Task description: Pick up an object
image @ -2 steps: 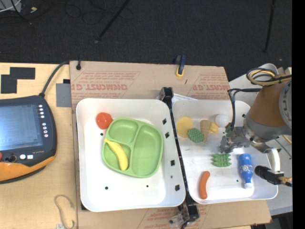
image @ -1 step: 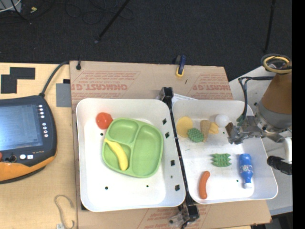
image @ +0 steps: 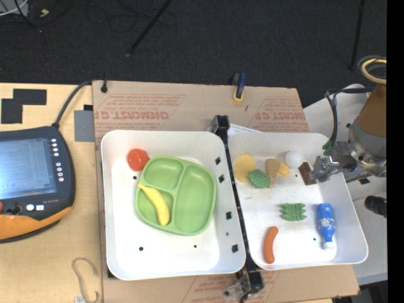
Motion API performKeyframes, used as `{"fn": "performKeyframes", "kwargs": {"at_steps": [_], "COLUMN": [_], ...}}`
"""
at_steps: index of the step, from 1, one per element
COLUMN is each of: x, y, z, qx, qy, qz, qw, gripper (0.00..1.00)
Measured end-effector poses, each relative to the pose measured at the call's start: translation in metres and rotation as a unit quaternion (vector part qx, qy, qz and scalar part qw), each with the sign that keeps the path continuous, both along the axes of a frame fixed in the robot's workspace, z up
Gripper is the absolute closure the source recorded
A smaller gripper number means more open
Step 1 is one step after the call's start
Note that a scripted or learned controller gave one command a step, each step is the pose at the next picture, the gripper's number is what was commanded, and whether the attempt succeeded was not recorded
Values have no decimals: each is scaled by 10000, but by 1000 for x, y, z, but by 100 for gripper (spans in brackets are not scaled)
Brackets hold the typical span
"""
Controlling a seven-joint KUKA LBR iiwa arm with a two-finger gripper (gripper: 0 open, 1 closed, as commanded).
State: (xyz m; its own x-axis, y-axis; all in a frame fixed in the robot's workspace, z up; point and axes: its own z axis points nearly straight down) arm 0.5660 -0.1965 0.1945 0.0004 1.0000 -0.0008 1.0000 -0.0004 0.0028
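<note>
I see a cardboard sheet point(image: 189, 109) on the bench, dark floor behind, and a control tablet point(image: 31, 182) at left. The left bin point(image: 120, 245) holds a green plate point(image: 189, 201) with a banana point(image: 156, 205), and a tomato point(image: 137, 159) beside the plate. The right bin point(image: 347, 245) holds a sausage point(image: 270, 244), a blue bottle point(image: 325, 225), a white ball point(image: 294, 158) and green pieces. The gripper point(image: 315, 169) sits at its right rim; I cannot tell its jaws.

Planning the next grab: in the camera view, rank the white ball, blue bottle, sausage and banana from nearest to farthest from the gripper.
1. White ball: right bin, top, just left of the gripper.
2. Blue bottle: right bin, below the gripper near the right wall.
3. Sausage: right bin, bottom left.
4. Banana: on the green plate in the left bin, farthest.
</note>
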Motion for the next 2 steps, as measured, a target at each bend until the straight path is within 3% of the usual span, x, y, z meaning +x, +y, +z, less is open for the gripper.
{"fn": "performKeyframes", "kwargs": {"at_steps": [1,2], "x": [0,17], "y": [-2,45], "z": [35,43], "qx": [1,12], "qy": [4,18], "qz": [2,19], "qw": [10000,10000], "gripper": [100,100]}}
